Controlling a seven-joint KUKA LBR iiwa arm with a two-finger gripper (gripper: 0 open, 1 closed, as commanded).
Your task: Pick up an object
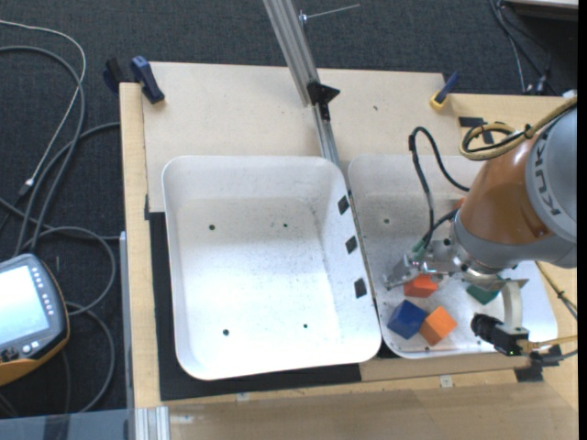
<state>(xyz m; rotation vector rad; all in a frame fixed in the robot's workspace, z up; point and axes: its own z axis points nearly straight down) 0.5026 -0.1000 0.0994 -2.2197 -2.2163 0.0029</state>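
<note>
Dark carpet floor [55, 26] around a pale wooden bench [229, 117].

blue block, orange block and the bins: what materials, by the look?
Blue block: matte, sharp-edged, evenly coloured; probably painted wood or foam, hard to tell which.
Orange block: same flat finish, likely the same material.
Bins: thin white moulded plastic, judging by rounded corners and rolled rim; the surface looks scuffed and speckled.

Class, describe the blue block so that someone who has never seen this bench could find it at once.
Start with the two white bins and take the right bin, where the arm reaches in. Look to its near edge, below the gripper. The blue block lies there, left of an orange block and below a red-orange one; it is the only blue piece in that cluster.
</note>
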